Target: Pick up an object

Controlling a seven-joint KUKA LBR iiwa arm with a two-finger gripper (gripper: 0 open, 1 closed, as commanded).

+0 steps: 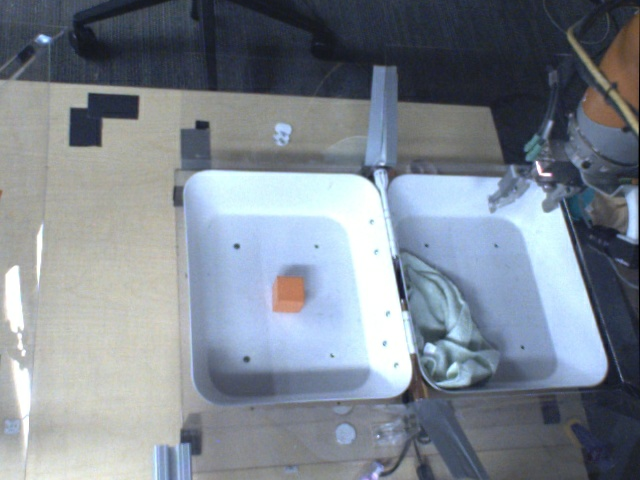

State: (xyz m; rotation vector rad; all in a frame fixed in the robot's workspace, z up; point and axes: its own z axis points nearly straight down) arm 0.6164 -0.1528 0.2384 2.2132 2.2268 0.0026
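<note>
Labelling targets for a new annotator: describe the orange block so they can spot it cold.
Start at the two white bins side by side and take the left bin. The orange block sits on its floor near the middle, alone. It is small, cube-shaped and bright, unlike the crumpled pale cloth in the right bin.

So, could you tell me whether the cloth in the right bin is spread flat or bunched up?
Bunched up. The cloth lies in a crumpled heap with visible folds against the left wall of the right bin.

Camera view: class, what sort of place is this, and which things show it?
Probably a robot test bench in a lab: two white bins side by side on a wooden bench, a robot arm reaching in, an office chair base behind.
</note>
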